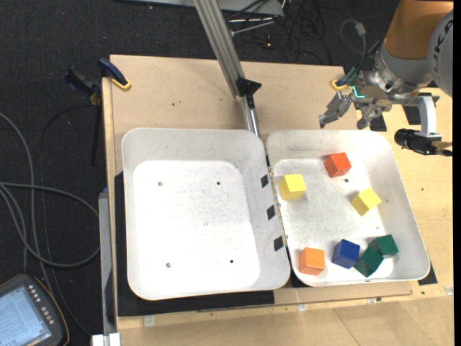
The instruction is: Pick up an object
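The right bin (324,218) holds several cubes: a red one (336,164) near its back, a yellow one (292,187) by the left wall, another yellow (365,201) to the right, then an orange (311,260), a blue (346,253) and two green cubes (387,245) (369,261) along the front. My gripper (351,121) hangs above the bin's back rim, behind the red cube. It is open, its fingers spread with nothing between them.
The left bin (187,215) lies beside the right one. A slanted metal pole (223,42) comes down to the gap between the bins at the back. Clamps (108,71) sit at the bench's back left corner, with cables on the floor.
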Action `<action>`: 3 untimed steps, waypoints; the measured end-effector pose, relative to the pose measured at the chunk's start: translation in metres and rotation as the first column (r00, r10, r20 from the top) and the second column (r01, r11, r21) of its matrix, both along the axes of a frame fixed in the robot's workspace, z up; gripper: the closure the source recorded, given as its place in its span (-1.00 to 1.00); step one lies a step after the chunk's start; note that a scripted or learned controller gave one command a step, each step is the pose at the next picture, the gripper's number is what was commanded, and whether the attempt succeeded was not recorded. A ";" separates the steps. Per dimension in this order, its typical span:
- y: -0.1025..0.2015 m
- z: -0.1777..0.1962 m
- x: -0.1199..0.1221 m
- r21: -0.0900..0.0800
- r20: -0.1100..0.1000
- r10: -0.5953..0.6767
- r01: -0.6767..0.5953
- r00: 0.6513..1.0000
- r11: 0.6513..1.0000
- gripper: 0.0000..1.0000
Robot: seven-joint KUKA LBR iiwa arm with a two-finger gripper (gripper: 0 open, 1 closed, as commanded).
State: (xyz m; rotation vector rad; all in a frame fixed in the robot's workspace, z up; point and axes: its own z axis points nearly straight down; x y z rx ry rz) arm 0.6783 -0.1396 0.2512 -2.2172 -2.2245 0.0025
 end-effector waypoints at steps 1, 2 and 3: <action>-0.006 -0.062 0.001 0.000 -0.004 -0.004 0.004 1.000 1.000 -1.00; 0.003 -0.109 0.000 0.001 -0.003 -0.001 0.001 1.000 1.000 -1.00; 0.002 -0.136 0.001 -0.001 0.005 -0.002 0.002 1.000 1.000 -1.00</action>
